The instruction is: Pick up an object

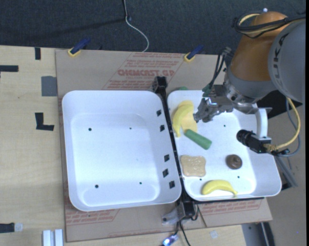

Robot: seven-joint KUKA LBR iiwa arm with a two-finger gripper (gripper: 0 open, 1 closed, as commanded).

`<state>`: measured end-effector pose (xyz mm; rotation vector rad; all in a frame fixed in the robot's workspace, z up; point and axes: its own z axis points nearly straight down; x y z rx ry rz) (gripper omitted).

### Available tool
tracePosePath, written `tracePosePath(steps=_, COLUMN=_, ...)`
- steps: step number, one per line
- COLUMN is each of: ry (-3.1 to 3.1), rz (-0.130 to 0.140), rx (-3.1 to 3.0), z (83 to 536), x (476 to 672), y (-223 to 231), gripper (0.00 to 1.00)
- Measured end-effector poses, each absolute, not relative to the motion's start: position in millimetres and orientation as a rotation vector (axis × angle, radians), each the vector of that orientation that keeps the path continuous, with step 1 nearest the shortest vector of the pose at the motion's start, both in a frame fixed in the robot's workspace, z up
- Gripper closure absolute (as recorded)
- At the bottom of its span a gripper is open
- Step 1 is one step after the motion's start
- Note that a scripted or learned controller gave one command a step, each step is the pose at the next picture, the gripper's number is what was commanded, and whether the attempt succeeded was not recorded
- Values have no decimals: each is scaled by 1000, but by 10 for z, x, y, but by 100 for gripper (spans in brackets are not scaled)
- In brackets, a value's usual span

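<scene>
The right bin (256, 186) holds a yellow banana-like piece (182, 117) near its back left, a green cylinder (198, 139) just below it, a tan slice of bread (193, 165), a brown round donut (234, 161) and a second yellow banana (218, 187) at the front. My gripper (204, 111) hangs over the back of this bin, just right of the upper yellow piece and above the green cylinder. I see nothing between its fingers.
The left bin (82, 137) lies beside the right one, parted by a black hinge strip (167, 137). Both rest on a cardboard sheet (139, 70) on the wooden bench. A black camera unit (249, 140) and yellow cable hang off the arm at the right.
</scene>
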<state>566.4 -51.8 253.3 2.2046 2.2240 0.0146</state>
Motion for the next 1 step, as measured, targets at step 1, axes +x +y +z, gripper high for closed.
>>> tracePosePath(steps=1, ry=2220, rz=-12, rx=2235, z=2028, x=4844, y=-1003, gripper=100)
